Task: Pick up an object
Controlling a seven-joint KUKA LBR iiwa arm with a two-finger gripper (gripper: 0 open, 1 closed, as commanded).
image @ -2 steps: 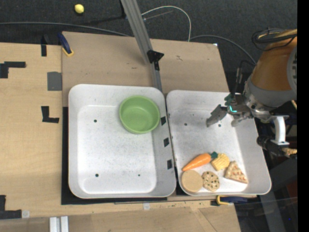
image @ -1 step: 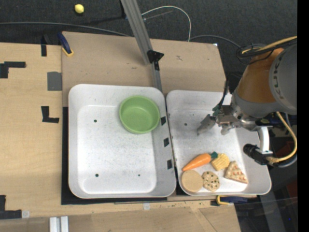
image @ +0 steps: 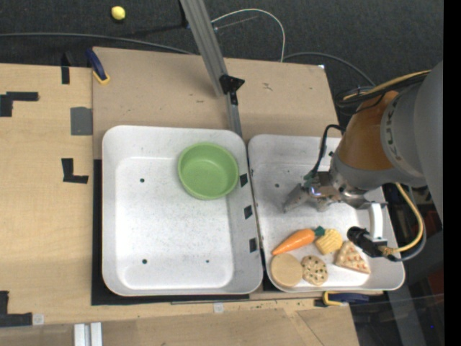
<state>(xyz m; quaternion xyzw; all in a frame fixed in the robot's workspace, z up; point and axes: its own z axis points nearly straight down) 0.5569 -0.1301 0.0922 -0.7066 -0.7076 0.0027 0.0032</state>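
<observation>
**Gripper poised above the toy food**

Left of centre, a green bowl [image: 208, 170] sits in the left bin [image: 122, 215]. Lower right, a carrot [image: 293, 241], likely light, stiff and slick, lies in the right bin [image: 274, 157]; grasp across its middle. Above it, the gripper [image: 301, 195] hangs spread, holding nothing.

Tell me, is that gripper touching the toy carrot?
Apart. The camera view shows the gripper hanging above bare bin floor, with a clear white gap between it and the carrot lower down.
</observation>
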